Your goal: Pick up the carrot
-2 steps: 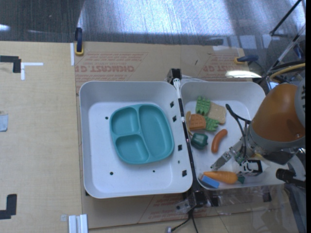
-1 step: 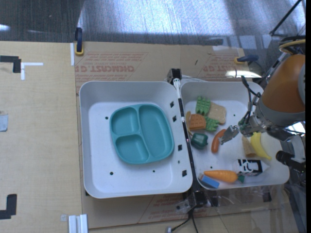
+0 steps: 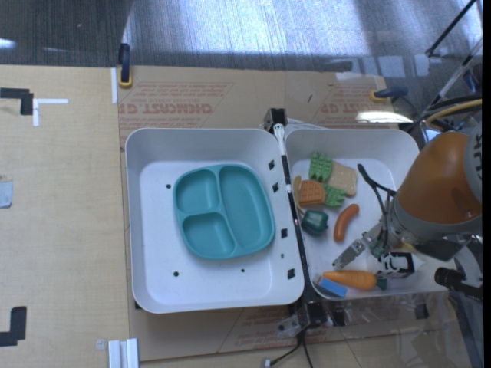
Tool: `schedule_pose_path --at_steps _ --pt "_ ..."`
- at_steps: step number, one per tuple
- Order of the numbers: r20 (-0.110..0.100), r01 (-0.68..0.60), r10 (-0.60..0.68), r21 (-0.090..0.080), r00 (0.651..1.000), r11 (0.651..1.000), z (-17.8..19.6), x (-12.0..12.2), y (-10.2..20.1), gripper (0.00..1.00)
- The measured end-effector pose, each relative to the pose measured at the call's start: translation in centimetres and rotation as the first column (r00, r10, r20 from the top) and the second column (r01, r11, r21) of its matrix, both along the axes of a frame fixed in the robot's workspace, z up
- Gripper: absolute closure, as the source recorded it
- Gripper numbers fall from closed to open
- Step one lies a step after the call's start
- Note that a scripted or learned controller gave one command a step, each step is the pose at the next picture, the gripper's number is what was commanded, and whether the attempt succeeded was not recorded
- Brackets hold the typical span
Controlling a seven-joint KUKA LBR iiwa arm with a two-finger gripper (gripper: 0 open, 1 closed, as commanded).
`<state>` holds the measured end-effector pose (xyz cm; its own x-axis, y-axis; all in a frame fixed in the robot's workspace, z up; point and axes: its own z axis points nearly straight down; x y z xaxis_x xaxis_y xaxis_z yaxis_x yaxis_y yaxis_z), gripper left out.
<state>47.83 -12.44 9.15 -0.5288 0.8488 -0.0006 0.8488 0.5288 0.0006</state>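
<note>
So the carrot lies flat at the front of the right bin, not picked up yet. The gripper hangs just above it, fingers apart and holding nothing.

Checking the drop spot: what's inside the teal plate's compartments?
All three compartments of the teal plate show bare teal surface, nothing lying in them. The white bin floor beneath the plate is covered.

teal 3-compartment plate in left bin; sausage, green pepper in right bin.
</note>
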Motion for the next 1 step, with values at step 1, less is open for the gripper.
schedule_pose_path --at_steps 1 --pt "-0.001 0.14 -0.14 0.001 0.99 0.99 -0.03 0.05 2.28 0.0"
